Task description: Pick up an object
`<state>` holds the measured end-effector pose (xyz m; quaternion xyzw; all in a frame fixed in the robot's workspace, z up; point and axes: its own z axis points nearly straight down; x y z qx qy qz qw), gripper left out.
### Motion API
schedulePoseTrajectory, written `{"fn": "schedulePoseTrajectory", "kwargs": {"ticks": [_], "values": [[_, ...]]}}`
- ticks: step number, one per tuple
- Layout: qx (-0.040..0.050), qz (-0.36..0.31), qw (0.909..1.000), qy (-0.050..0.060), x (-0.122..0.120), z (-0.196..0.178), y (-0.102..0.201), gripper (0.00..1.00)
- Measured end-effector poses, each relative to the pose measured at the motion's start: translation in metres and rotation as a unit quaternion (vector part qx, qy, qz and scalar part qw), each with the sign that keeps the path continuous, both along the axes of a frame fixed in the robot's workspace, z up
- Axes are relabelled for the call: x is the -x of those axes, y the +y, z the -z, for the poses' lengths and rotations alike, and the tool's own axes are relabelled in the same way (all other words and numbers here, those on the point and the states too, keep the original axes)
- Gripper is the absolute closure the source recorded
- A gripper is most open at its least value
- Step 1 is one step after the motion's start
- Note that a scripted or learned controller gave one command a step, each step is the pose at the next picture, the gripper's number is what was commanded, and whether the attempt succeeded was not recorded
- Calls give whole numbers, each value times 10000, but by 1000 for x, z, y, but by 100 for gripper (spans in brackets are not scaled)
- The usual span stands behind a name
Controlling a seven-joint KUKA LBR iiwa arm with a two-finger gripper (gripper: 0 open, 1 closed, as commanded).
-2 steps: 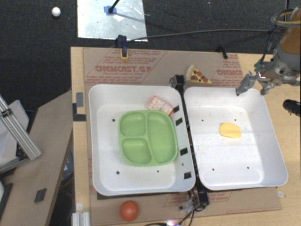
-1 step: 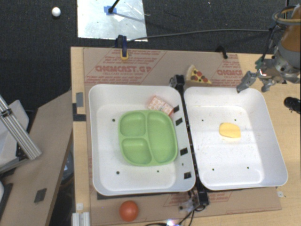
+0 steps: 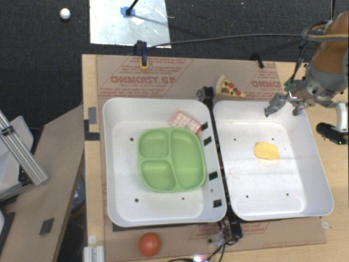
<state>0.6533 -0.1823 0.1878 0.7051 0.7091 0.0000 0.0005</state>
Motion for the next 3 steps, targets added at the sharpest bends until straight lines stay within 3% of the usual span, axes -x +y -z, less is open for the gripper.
{"fn": "schedulePoseTrajectory", "kwargs": {"ticks": [2,3], "values": [[2,15,10000,-1,0,82,-2,0],[6,4,10000,-28,-1,69,-2,100]]}}
